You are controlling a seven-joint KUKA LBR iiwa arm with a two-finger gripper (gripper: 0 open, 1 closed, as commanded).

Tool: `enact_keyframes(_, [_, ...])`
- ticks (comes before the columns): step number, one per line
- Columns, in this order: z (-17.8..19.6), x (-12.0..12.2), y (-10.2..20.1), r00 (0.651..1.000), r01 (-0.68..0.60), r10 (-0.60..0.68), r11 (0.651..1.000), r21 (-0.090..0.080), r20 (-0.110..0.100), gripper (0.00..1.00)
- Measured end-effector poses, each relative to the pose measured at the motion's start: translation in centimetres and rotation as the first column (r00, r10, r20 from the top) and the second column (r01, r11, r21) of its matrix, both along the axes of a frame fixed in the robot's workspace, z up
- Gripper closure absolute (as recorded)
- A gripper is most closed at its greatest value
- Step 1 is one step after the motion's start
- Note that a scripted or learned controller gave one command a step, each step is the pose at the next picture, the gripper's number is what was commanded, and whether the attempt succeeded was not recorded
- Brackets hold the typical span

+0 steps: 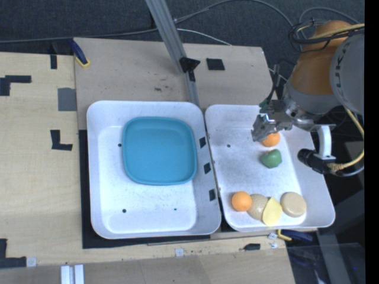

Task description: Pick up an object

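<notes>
now gripper (265, 130) over right bin (237, 158), touching small orange ball (271, 139); grip maybe, can't tell.

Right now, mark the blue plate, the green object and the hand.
blue plate (159, 149), camera view, centre of its flat face
green object (272, 158), camera view, middle of its top
hand (264, 128), camera view, at its fingertips above an orange object

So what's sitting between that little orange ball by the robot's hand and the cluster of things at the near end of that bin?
In the camera view, a small green object lies just below the orange ball; past it, bare bin floor runs to the cluster.
</notes>
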State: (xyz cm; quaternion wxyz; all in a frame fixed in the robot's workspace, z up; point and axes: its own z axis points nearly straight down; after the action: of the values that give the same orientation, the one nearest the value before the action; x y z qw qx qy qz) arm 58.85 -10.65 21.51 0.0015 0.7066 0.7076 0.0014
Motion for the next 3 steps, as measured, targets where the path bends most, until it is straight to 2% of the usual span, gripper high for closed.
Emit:
enact_keyframes(1, [4.3,0.1,0.4,1.0,0.0,0.0,1.0,0.0,-0.001,1.0])
enact_keyframes(2, [3.6,2.0,5.2,1.0,-0.003,0.003,1.0,0.001,-0.005,1.0])
enact_keyframes(3, [2.0,2.4,10.6,1.0,-0.003,0.003,1.0,0.001,-0.006,1.0])
